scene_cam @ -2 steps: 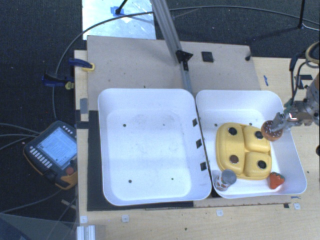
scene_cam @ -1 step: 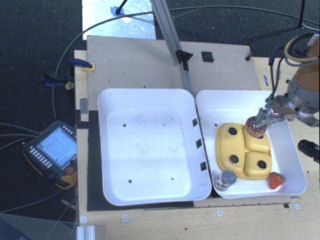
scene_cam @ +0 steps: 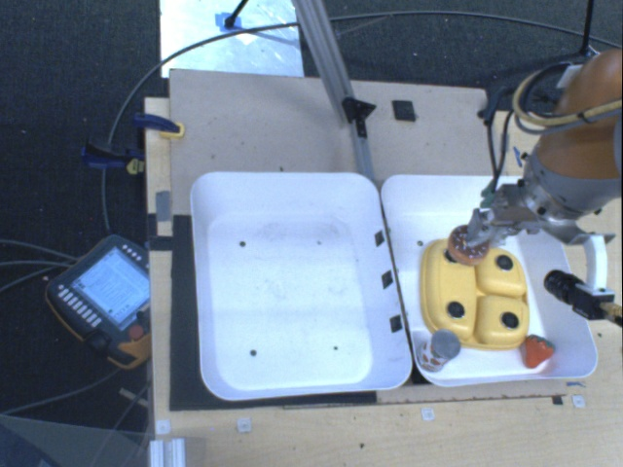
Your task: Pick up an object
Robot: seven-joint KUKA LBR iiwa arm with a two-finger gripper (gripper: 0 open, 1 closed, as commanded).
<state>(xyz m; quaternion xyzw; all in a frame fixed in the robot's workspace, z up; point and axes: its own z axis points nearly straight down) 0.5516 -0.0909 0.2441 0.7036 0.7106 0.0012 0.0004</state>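
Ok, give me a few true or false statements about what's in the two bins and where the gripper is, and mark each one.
1. The yellow tray lies in the right bin. True.
2. The gripper is over the left bin. False: it is over the right bin, at the yellow tray's upper left corner.
3. A red object sits near the right bin's lower right corner. True.
4. The yellow tray has one dark spot. False: it has three.
5. A small grey-topped object sits by the yellow tray's lower left corner. True.
6. The red object lies on top of the yellow tray. False: it lies beside it, on the bin floor.
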